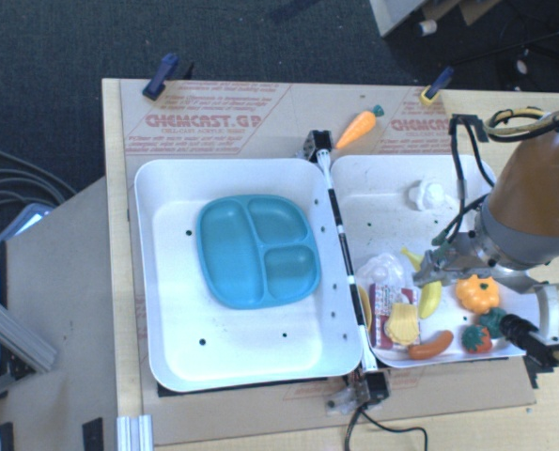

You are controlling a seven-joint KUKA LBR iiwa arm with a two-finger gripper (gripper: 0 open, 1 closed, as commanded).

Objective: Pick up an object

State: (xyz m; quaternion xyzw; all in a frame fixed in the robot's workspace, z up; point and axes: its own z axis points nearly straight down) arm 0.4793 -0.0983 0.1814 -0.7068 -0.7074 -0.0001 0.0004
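Two white bins sit side by side on the bench. The left bin (166, 336) holds a blue tray (258, 249) with three compartments, lying flat, its long axis running roughly up-down in the view with a slight tilt.

The right bin (373, 191) holds the toys, crowded toward its near edge. The arm (533, 205) comes in from the right, orange band above the grey wrist, black cables looping over it. The gripper (436, 263) is down in the right bin among the toys, beside the banana (430, 297). Whether it is apart or together I cannot tell; nothing is visibly held.

The banana is yellow, long axis near vertical in the view, top end up by the gripper, lower end toward the cheese (403, 325). The sausage (430, 346) lies at the bin's near edge, long axis slanting, right end higher. The pumpkin (477, 293) is just right of the banana, under the wrist. The strawberry (477, 336) is below the pumpkin. A clear bag (380, 272) lies left of the banana, with a red packet (380, 310) under it. A white lump (427, 194) sits apart near the far side.

A carrot (356, 130) lies outside the bins on the board, tip pointing down-left, green end up-right.
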